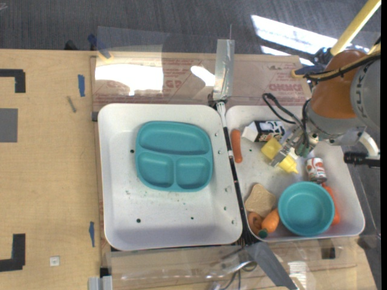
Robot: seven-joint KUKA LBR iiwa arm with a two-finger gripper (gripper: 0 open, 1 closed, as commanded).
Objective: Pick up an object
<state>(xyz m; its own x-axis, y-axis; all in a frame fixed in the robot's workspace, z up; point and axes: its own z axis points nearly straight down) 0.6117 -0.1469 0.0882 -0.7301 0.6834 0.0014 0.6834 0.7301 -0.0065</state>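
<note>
The right bin (357, 222) holds several small objects. My gripper (292, 146) reaches in from the right and hangs low over two yellow pieces, one (271, 147) to its left and one (290, 164) just below it. It is right against them, but a grasp cannot be made out. A black and white carton (265, 129) lies to the upper left. A small red and white can (315, 169) stands to the right.
A teal bowl (306, 208) sits at the right bin's front, with a bread slice (259, 199) and an orange piece (270, 221) to its left. An orange stick (236, 145) lies by the divider. The left bin (115, 180) holds a teal divided plate (174, 155).
</note>
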